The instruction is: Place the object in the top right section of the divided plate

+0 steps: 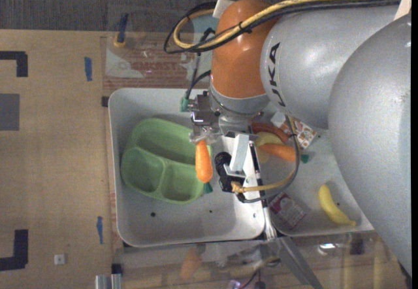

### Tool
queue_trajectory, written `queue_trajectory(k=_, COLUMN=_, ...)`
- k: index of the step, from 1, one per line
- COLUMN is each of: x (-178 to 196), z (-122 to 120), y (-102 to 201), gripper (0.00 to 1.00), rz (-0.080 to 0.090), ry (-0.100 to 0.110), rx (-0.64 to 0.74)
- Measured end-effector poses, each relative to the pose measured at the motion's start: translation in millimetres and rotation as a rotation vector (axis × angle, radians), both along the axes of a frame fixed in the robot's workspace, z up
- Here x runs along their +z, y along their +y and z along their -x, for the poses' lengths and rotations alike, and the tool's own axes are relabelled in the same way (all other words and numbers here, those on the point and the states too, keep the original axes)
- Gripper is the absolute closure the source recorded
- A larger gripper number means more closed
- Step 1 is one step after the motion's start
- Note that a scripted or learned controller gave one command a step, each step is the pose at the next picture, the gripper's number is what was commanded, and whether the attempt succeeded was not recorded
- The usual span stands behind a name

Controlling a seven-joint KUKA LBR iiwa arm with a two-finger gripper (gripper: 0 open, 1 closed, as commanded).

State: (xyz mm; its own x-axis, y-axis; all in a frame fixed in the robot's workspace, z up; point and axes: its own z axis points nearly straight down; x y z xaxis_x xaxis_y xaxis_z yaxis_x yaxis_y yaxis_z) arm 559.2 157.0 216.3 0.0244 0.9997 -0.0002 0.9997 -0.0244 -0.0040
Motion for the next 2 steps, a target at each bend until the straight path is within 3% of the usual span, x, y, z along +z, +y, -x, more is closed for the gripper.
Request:
queue_trajectory(k=1, x=0.3, z=-0.2, y=-0.3, gripper=0.0, rz=0.0, ry=-0.001, rx=0.0)
queue_trajectory(k=2, x=0.3, z=-0.3, y=-0.3, gripper=0.0, rz=0.0, ry=-0.001, rx=0.0)
